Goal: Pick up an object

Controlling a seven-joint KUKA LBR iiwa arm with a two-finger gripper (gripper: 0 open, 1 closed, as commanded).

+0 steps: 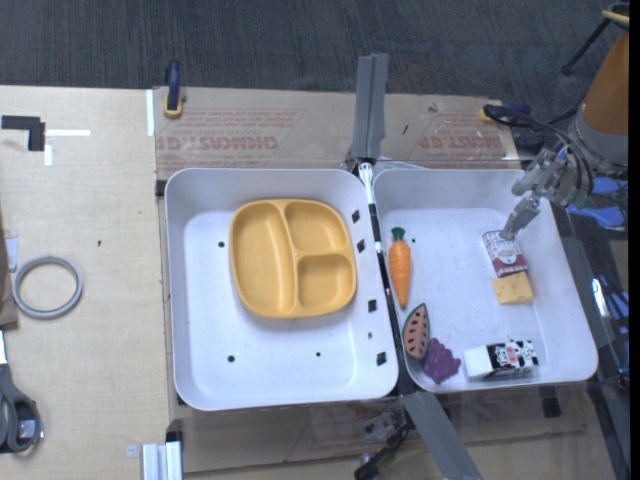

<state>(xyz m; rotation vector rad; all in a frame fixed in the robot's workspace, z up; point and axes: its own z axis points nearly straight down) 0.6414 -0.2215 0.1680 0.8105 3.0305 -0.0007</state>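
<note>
The right bin (570, 298) holds several small items: an orange carrot (399, 268), a watermelon slice (415, 330), a purple grape bunch (440, 362), a white carton with black spots (505, 358), a yellow block (513, 289) and a small red and white packet (503, 251). My gripper (527, 201) hangs at the bin's far right, just above and behind the red and white packet, pointing down toward it. Nothing is seen in its grasp. The left bin (190, 298) holds a yellow divided plate (293, 257).
Between the bins runs a grey divider rail (371, 118). On the wooden bench to the left lie a tape ring (44, 286) and scissors (18, 423). Cables (520, 118) run behind the right bin near the arm.
</note>
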